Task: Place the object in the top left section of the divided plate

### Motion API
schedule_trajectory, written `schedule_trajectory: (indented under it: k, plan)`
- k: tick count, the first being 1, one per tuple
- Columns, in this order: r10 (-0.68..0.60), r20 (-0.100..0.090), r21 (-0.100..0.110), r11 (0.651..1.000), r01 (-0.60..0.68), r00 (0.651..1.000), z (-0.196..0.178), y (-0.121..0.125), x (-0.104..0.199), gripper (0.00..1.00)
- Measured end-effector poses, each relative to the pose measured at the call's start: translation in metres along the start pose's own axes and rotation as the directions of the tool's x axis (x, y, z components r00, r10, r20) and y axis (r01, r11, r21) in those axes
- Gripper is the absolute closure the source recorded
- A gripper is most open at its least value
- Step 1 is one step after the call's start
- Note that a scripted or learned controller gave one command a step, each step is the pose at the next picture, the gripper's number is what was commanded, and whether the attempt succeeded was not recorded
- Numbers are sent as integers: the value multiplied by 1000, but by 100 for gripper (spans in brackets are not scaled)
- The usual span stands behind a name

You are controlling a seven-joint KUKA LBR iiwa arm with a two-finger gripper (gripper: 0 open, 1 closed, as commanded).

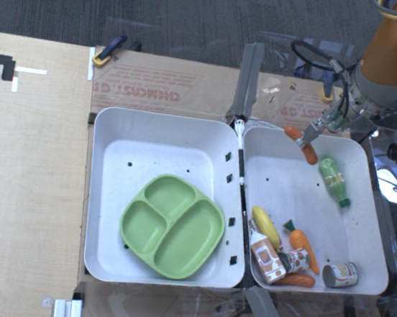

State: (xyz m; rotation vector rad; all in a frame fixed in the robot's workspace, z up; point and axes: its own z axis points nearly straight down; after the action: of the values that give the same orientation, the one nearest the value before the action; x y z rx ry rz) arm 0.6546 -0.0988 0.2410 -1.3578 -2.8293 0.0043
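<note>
A green divided plate (173, 227) lies in the left bin (109, 179), turned at an angle, with two small sections on its upper-left side and one large section on the lower right. All its sections are bare. My gripper (307, 138) hangs over the back left corner of the right bin (365, 212). It is shut on an orange sausage-shaped piece (310, 155), which sticks out on both sides of the fingers and slants down to the right.
The right bin holds a green bottle (333, 181), a banana (265, 227), a carrot (300, 244), a small carton (268, 261), a red sausage (297, 279) and a can (340, 274). A ridge (236, 188) divides the bins.
</note>
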Motion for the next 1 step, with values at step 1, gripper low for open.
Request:
schedule_trajectory:
  k: [1]
  plan:
    - [-120, 0, 0, 993, 120, 993, 53, -3, 49, 100]
